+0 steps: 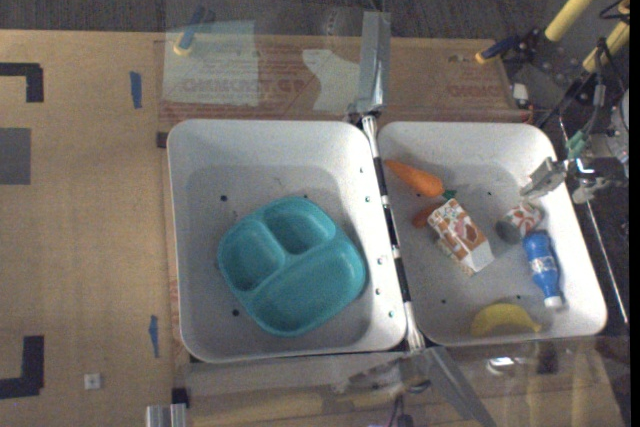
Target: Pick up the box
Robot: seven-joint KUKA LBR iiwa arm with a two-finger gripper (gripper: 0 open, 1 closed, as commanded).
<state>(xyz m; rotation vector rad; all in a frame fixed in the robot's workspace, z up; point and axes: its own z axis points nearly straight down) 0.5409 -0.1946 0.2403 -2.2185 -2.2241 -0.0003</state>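
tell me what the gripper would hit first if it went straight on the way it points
Probably the small red and white item just below and left of the gripper, before the box; depth is unclear from this slanted view.

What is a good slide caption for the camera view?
Tool hovers over right bin holding box, carrot, bottle, banana; teal tray left.

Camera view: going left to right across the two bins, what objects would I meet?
Teal divided plate → carrot → box → small can → blue bottle. The banana overlaps the box-to-bottle span, so it is left out.
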